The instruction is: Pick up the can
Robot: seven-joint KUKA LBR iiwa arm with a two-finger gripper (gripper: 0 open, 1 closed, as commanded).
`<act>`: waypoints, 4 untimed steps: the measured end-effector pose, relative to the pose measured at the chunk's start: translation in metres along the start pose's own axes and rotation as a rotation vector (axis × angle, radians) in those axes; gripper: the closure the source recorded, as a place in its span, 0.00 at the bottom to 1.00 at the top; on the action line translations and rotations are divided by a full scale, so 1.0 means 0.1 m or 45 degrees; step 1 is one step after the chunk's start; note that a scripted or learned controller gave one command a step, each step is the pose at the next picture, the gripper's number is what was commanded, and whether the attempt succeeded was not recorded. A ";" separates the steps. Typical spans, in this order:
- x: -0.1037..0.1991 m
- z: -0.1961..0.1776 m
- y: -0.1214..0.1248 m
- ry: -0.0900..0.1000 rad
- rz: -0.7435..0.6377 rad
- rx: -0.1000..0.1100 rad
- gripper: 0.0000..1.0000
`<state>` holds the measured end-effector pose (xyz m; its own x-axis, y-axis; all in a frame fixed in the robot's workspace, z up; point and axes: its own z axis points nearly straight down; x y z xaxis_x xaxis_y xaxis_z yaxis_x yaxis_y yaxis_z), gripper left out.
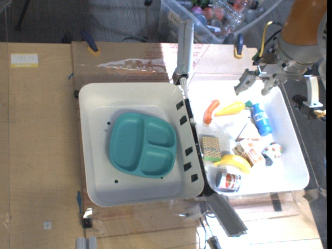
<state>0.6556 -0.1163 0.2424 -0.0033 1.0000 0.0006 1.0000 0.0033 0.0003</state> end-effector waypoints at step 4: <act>0.14 1.53 0.11 -0.007 0.811 0.007 0.00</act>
<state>0.6661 -0.1024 0.0894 0.5924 0.8057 -0.0063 0.8057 -0.5924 -0.0035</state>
